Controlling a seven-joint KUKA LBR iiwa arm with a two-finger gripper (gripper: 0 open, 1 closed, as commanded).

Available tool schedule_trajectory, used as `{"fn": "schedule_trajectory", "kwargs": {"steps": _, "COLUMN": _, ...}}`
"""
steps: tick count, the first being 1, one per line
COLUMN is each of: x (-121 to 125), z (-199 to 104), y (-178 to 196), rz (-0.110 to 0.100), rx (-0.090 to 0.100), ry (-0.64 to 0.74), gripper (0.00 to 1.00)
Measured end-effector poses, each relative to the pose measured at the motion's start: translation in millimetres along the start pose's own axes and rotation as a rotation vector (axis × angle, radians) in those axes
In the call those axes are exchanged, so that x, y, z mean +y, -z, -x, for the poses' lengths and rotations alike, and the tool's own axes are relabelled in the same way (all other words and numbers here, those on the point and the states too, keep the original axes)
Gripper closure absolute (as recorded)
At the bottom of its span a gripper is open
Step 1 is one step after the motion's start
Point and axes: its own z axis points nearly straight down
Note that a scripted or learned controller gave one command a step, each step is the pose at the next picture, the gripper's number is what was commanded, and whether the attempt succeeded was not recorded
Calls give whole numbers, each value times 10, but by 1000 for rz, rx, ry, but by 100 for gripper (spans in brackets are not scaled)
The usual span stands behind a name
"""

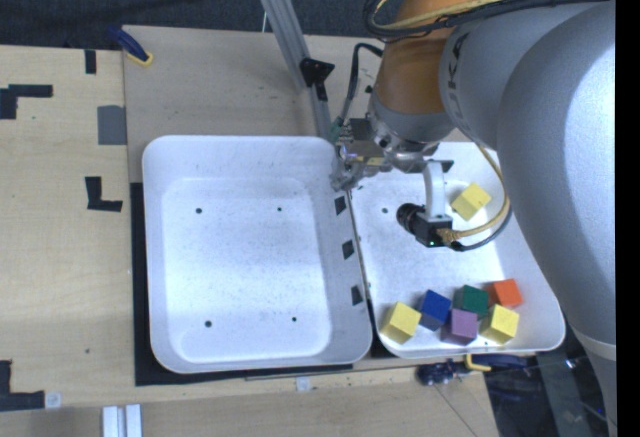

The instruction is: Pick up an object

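My gripper (346, 165) hangs over the far end of the wall between the two bins, at the right bin's (398, 270) upper left corner. A yellow cube (471, 200) lies alone in the right bin, to the right of the gripper and partly under the arm. Along that bin's near edge sits a cluster of cubes: yellow (402, 321), blue (435, 307), purple (463, 325), green (470, 300), orange (507, 292) and another yellow (503, 323). None of them touches the gripper.
The left bin (150, 170) lies left of the gripper. A slanted metal pole (283, 15) runs down to the bins' far edge beside the gripper. The bulky grey arm covers the right bin's far right side. Black marks dot the bench (60, 125) at left.
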Motion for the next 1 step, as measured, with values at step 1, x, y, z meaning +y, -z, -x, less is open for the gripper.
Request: {"fn": "schedule_trajectory", "kwargs": {"steps": 1, "x": -54, "z": -552, "y": 208, "rz": 0, "rx": 0, "ry": 0, "gripper": 100}}
